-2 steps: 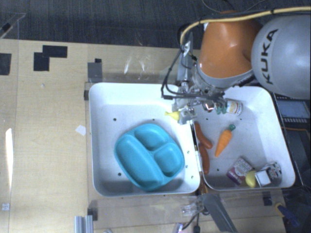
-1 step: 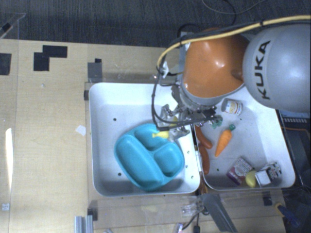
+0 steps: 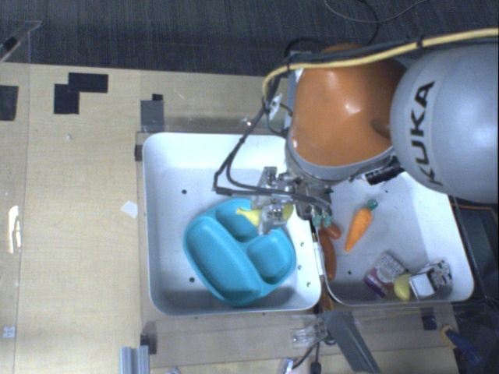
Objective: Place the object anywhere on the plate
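A blue divided plate [image 3: 226, 263] lies in the left bin [image 3: 165, 209], toward its front right. My gripper [image 3: 270, 215] hangs over the plate's upper right edge, where two compartments meet. A small yellow object [image 3: 249, 213] sits between its fingers, with yellow showing on both sides of them just above the plate. The gripper is shut on it. The grey and orange arm hides the back right part of the left bin.
The right bin [image 3: 440, 232] holds an orange carrot [image 3: 359, 226], a red-brown sausage-like piece [image 3: 328, 254] by the dividing wall, a purple packet [image 3: 383, 275], a small yellow item [image 3: 401, 288] and a grey-white item [image 3: 430, 280]. Black cables loop from the wrist over the left bin.
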Controlling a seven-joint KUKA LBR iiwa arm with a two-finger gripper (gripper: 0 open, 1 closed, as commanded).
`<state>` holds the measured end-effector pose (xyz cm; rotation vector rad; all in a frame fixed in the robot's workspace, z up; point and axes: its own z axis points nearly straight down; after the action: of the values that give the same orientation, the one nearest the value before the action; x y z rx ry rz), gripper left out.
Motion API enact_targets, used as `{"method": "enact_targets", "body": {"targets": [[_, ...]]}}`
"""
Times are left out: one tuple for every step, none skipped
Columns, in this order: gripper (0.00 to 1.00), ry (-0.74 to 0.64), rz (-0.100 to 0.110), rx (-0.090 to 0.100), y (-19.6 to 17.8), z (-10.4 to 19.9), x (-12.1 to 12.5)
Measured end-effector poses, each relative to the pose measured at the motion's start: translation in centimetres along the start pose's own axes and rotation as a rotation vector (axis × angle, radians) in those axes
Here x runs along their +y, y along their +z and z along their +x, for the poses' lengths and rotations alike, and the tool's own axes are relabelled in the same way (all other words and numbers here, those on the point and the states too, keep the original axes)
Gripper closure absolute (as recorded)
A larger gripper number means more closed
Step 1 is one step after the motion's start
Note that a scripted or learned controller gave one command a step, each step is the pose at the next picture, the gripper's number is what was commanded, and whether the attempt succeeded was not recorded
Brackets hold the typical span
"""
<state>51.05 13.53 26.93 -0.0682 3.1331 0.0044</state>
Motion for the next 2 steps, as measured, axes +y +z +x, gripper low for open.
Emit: {"method": "enact_targets", "body": {"targets": [[1.0,0.169,0.001,0.005,10.99,-0.46,2.52],[0.0,0.17,0.001,0.005,10.98,-0.47,2.51]]}}
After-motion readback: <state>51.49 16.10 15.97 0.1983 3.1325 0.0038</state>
